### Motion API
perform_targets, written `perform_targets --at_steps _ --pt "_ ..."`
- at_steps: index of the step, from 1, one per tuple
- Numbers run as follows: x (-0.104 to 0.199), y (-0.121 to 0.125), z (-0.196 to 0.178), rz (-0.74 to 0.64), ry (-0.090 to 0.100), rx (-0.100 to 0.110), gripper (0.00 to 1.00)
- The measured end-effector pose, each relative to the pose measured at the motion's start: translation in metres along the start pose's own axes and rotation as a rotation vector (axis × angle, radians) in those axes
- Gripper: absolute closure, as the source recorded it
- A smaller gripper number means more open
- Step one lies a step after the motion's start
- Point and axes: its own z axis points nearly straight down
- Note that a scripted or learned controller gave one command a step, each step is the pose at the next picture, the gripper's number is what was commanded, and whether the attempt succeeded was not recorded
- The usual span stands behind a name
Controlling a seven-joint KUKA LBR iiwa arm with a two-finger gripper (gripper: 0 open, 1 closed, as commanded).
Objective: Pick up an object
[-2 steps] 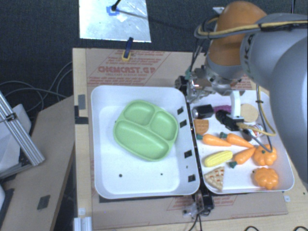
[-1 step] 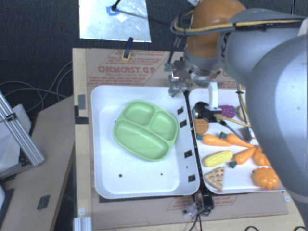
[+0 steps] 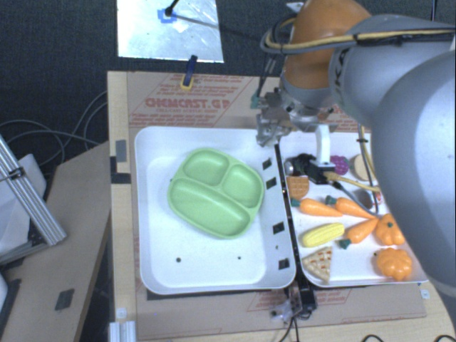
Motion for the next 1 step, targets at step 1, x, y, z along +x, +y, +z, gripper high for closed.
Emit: perform_targets --at_steps 1 --pt "0.0135 0.0001 -0.0043 -0.005 0.001 -0.001 1.00"
